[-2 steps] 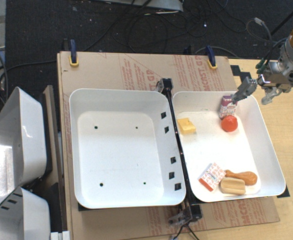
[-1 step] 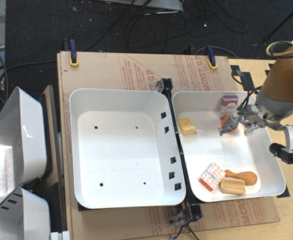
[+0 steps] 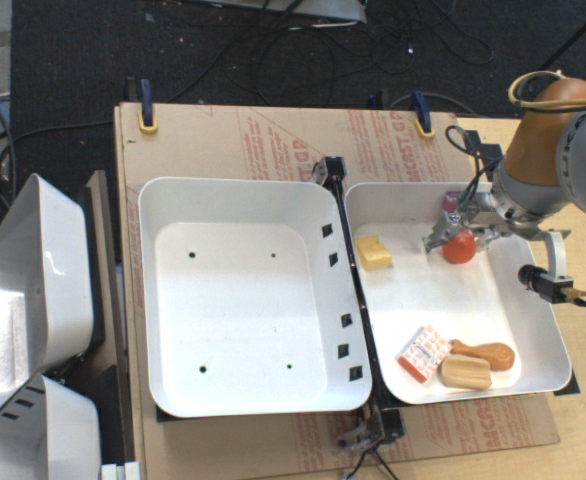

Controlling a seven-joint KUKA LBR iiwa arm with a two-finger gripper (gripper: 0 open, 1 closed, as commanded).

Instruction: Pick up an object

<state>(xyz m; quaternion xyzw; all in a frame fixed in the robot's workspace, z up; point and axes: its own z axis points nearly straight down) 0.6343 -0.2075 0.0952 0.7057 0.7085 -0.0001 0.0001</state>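
Reaching in from the right, the grey arm with its orange band (image 3: 558, 128) sets the two-finger gripper (image 3: 456, 234) low over the far part of the right-hand shallow white bin (image 3: 533, 313). A small round red ball (image 3: 460, 249) lies at the fingertips, touching them or just beside them; whether the fingers are spread or clenched on it cannot be told. A pale yellow block (image 3: 374, 252) rests to the ball's left, near the divider. By the near rim, well apart from the gripper, lie a red-and-white checked packet (image 3: 423, 353), a tan bread-roll shape (image 3: 466, 372) and a brown drumstick-like piece (image 3: 485, 352), clustered together. Alongside stands the left-hand white bin (image 3: 173, 218).
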